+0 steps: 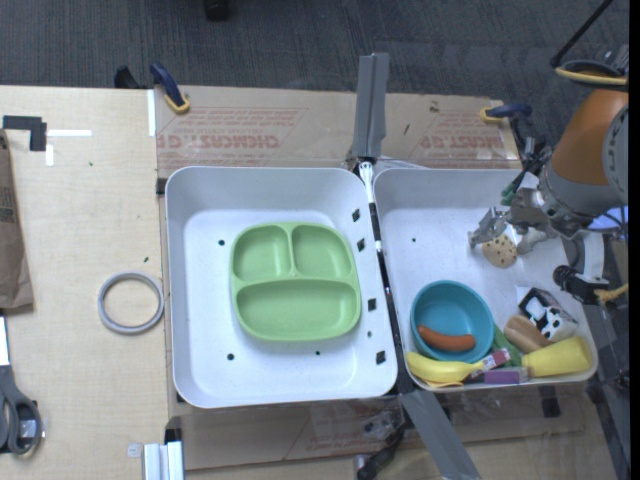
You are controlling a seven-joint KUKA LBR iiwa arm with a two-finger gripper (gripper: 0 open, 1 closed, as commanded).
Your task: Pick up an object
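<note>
My gripper [491, 230] hangs over the upper middle of the right bin [430, 208], at the end of the grey arm with its orange band [590, 133]. A small tan, speckled lump [501, 253] lies directly under the gripper tip, touching it or nearly so. I cannot tell whether it is gripped. At the bin's front stands a blue bowl [455, 308] with a red sausage [446, 340] in it. Beside the bowl lie a banana [440, 370], a yellow block [558, 358], a black-and-white toy [547, 317] and a purple pen [500, 374].
A green divided plate [295, 281] sits in the left bin [190, 268]. A divider wall [372, 258] separates the bins. A tape ring [130, 301] and scissors [15, 420] lie on the bench at left. Clamps [170, 86] hold the cardboard at the back.
</note>
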